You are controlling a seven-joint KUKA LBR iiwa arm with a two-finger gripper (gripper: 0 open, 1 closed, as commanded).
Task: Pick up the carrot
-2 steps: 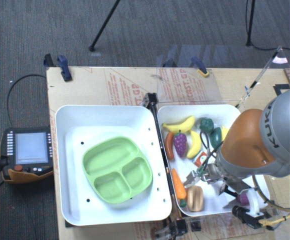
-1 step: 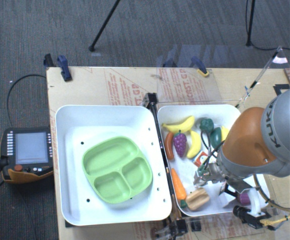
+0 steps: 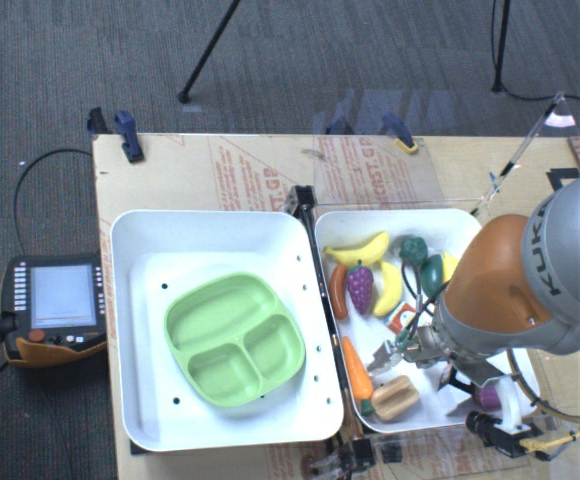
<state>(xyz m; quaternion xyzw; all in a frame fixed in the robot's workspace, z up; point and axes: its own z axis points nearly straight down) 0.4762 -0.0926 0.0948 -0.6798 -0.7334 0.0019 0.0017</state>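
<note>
The carrot [image 3: 356,365] is orange with a green end. It lies along the left wall of the right bin [image 3: 467,218], near the front, pointing away from me. My gripper [image 3: 410,351] hangs below the orange wrist band over the front middle of that bin. It sits just right of the carrot and above a tan bread roll [image 3: 394,398]. Nothing shows in its grasp. The wrist hides the bin floor behind it.
The right bin also holds a yellow banana [image 3: 360,250], purple grapes [image 3: 359,286], a red sausage [image 3: 339,290], green vegetables [image 3: 421,263] and a purple piece [image 3: 488,396]. The left bin [image 3: 130,268] holds a green divided plate [image 3: 234,339].
</note>
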